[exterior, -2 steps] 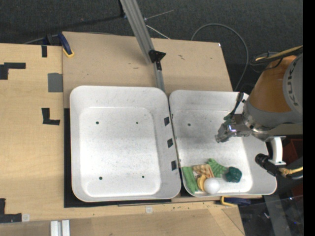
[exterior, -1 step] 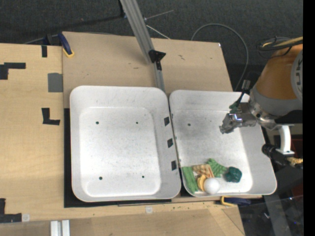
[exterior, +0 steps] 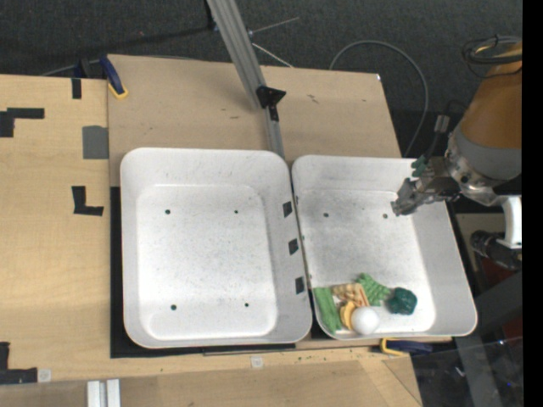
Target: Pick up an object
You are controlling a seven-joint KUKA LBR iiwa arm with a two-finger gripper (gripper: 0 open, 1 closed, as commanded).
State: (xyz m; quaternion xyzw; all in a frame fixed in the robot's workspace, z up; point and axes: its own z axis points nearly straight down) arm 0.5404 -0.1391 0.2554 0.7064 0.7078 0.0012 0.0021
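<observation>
My gripper (exterior: 405, 203) hangs over the right bin (exterior: 365, 227), near its upper right part, with nothing visible between its fingers. A cluster of objects lies in the bin's near corner, well below the gripper: a white ball (exterior: 366, 320), a dark green rounded object (exterior: 401, 301), a green flat piece (exterior: 372, 287), a yellow curved piece (exterior: 346, 315) and a tan item (exterior: 348, 294). The grey arm with its orange band (exterior: 496, 113) comes in from the right.
The left bin (exterior: 204, 244) sits beside the right one, joined by black clips (exterior: 293, 246) along the shared rim. A grey metal bar (exterior: 242, 45) slants down from the top to the bins' far edge. A cable (exterior: 373, 53) loops behind the bench.
</observation>
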